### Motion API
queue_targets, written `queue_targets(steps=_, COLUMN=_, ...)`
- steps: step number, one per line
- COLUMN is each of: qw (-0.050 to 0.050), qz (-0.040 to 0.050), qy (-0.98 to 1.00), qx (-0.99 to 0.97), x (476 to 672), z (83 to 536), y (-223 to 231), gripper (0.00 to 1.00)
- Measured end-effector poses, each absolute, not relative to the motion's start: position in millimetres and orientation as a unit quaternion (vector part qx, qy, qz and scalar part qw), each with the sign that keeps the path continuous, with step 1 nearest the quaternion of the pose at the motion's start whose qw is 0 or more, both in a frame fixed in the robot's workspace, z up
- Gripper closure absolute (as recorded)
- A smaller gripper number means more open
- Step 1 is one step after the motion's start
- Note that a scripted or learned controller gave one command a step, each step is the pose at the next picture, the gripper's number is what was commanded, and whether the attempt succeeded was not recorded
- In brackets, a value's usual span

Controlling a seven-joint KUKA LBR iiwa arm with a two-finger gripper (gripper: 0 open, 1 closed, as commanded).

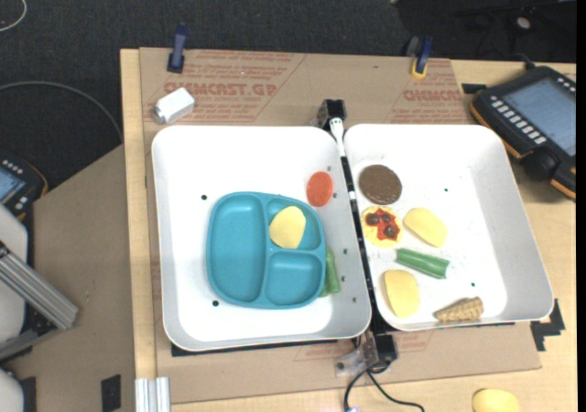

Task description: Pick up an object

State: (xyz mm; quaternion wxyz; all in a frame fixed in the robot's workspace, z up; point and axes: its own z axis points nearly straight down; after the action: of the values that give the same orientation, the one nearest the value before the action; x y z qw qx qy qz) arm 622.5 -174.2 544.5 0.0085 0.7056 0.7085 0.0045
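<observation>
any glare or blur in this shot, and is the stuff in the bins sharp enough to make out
Camera view: even, soft light; white bins bright but not blown out; faint shadows under the blue tray. Slightly soft focus overall, yet the brown disc and green piece read clearly.

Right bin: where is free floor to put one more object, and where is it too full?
In the right bin, the floor is bare along the right wall and in the top right corner, right of the brown disc. The left half is crowded: the pizza slice, two yellow pieces, green bean and cone lie close together.
</observation>
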Motion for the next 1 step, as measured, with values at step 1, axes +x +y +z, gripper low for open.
queue_targets(steps=1, qw=-0.006, qz=-0.0038, qy=0.705, qx=0.709, x=585.2, z=413.1, y=-215.2, gripper=1.0)
